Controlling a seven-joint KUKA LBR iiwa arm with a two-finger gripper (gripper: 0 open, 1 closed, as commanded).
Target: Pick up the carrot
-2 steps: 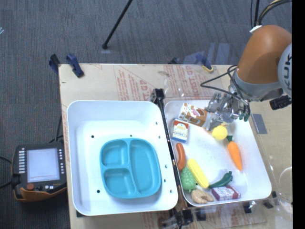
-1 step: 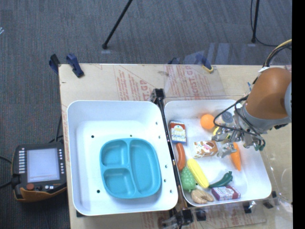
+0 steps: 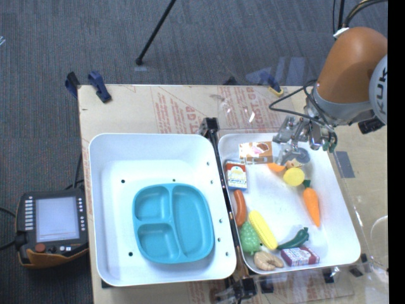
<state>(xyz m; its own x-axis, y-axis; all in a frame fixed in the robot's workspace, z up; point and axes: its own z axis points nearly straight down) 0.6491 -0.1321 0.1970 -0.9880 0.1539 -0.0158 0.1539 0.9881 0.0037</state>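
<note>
The carrot point(image 3: 311, 204) is seen lying below the hand point(image 3: 294, 149), apart; the hand's state cannot be told.

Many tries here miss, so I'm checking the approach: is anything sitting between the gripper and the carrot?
Yes. A yellow lemon lies just below the gripper, touching the carrot at its green top. The carrot's orange body beyond it lies uncovered in the right bin.

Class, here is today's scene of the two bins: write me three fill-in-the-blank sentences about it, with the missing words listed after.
1. The blue divided plate lies in the ____ bin.
2. The carrot has a ____ top at its end nearest the lemon.
3. The gripper hangs over the ____ bin.

Missing words: left; green; right
</note>
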